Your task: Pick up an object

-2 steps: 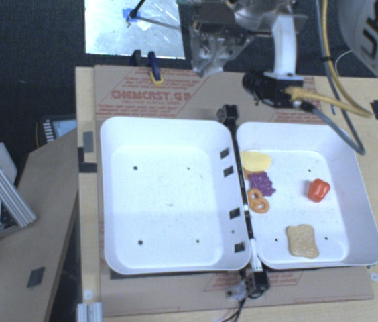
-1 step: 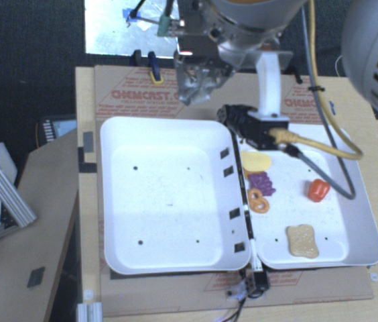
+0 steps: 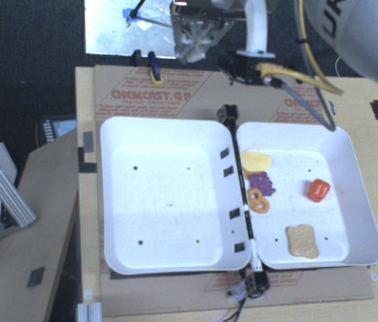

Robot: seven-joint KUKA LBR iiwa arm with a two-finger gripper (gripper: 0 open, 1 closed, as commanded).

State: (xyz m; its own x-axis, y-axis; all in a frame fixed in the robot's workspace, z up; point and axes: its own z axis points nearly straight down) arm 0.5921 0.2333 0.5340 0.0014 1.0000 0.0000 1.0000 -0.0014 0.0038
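The gripper (image 3: pixel 192 42) hangs at the top of the view, above the far edge of the bench (image 3: pixel 55 180) and well clear of both bins; its metal parts blur together there, so whether it is spread or pressed together cannot be told, and nothing can be made out in its grasp. Just right of it stands a white wrist piece (image 3: pixel 256 25), with a black fitting below, and a yellow cable (image 3: pixel 296 76) and a grey hose (image 3: pixel 309 106) run from there toward the right bin's far corner. Behind the gripper lies a shiny foil-like sheet (image 3: pixel 118 15).

Below, a brown printed board (image 3: pixel 175 92) carries the two bins. The left bin (image 3: pixel 115 146) lies beside the right bin (image 3: pixel 350 153), the two joined along a dark seam. In the right bin, close to that seam, sit a yellow piece (image 3: pixel 257 160), a purple grape cluster (image 3: pixel 262 182) just beneath it, and an orange pretzel-shaped ring (image 3: pixel 258 202) touching or nearly touching the grapes. A red pepper-like object (image 3: pixel 318 190) rests apart toward the right wall, and a tan slice of bread (image 3: pixel 302 241) lies near the front edge.
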